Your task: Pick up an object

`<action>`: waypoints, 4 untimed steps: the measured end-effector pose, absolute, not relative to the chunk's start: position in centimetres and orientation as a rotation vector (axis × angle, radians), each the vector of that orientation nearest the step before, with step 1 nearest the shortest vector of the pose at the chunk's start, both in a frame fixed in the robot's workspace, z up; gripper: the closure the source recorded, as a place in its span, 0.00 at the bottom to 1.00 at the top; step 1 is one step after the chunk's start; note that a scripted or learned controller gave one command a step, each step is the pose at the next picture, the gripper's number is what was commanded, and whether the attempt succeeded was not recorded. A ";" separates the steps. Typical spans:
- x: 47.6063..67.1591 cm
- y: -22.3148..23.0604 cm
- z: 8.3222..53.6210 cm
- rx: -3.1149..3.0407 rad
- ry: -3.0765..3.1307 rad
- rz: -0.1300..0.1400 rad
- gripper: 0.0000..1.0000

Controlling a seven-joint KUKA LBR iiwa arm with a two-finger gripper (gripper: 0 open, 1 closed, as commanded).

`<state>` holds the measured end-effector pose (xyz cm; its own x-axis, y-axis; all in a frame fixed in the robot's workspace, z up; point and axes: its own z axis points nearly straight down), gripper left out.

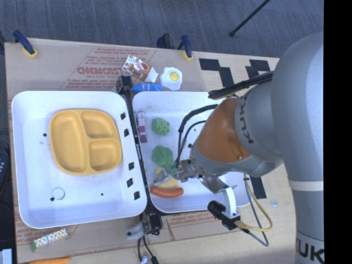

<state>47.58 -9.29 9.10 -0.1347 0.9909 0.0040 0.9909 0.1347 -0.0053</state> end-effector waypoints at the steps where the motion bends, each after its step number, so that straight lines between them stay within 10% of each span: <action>1: 47.6 -9.3 10.1 -2.056 -2.364 0.002 1.00; 2: 47.6 -9.3 10.1 -2.055 -2.365 0.003 0.00; 3: 47.6 -9.2 11.1 -2.049 -2.367 0.003 1.00; 4: 50.6 -9.6 9.1 -2.651 -1.677 0.003 1.00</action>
<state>50.56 -9.62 9.15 0.4282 0.9037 0.0006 0.9037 -0.4282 -0.0047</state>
